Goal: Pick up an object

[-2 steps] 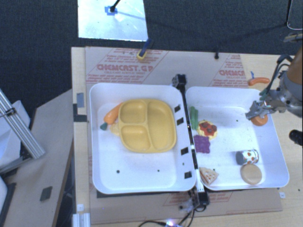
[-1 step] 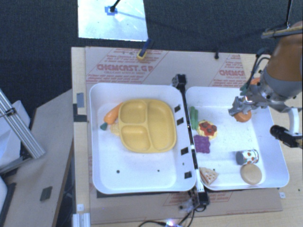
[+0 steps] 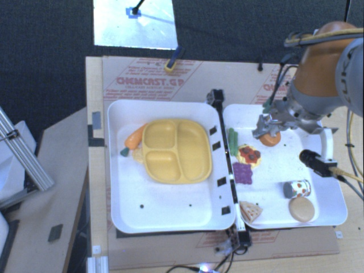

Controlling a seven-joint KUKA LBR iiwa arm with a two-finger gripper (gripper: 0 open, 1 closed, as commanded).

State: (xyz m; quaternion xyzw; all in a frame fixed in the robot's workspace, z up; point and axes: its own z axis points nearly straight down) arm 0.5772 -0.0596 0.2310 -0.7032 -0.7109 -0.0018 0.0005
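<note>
Gripper sits over the right bin, toward its 12 o'clock edge, fingers pinching a small orange round object. Inside the same bin: green bean at 9 o'clock, pizza slice and purple grapes just below it, sandwich wedge at 7 o'clock, small can and tan cookie at 5 o'clock. Left bin holds a yellow divided tray, with a carrot touching its 9 o'clock side.
</note>
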